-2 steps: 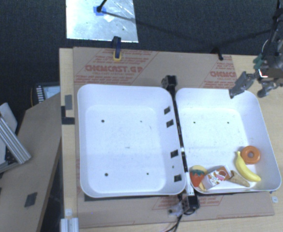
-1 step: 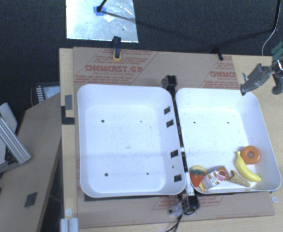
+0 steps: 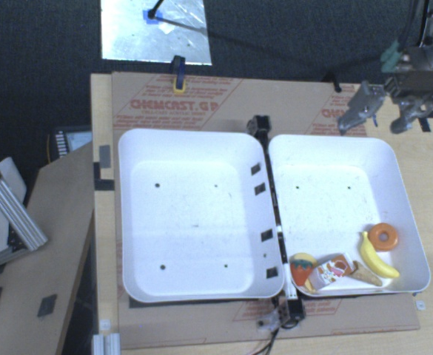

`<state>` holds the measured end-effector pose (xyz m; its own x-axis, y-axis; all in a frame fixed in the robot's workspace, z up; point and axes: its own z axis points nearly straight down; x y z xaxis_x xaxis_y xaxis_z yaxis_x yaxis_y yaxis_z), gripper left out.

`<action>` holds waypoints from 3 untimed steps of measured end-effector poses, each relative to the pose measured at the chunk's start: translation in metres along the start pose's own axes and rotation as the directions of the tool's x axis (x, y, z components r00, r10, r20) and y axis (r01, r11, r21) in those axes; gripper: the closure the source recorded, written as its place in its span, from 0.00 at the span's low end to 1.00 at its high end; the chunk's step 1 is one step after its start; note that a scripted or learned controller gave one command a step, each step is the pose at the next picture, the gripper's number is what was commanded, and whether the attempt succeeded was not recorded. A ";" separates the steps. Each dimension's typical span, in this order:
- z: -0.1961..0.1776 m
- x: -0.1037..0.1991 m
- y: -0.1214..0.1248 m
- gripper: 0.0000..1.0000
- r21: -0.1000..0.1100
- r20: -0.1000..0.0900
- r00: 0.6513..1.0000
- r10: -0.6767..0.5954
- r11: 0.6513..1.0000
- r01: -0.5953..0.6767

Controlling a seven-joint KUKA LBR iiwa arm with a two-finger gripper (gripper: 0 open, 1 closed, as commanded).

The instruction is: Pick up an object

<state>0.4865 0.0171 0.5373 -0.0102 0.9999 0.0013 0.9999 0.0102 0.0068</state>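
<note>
The banana (image 3: 377,257) in the right bin (image 3: 334,165) looks light, firm, slick; grip mid-body. The gripper (image 3: 383,117), beyond the bin's far rim, has jaws spread, empty.

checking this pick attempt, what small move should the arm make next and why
Probably carry the gripper toward the near edge of the right bin, stopping above the objects before descending. It hangs open with nothing between its fingers, above the bin's far right corner, while the banana, orange ring, tomato-like piece and small packet are bunched along the bin's near wall.
</note>
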 end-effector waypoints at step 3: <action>-0.001 0.097 0.001 0.00 -0.003 -0.003 1.000 -0.005 1.000 0.005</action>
<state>0.4863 0.1137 0.5387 -0.0154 0.9999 0.0045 0.9998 0.0153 0.0095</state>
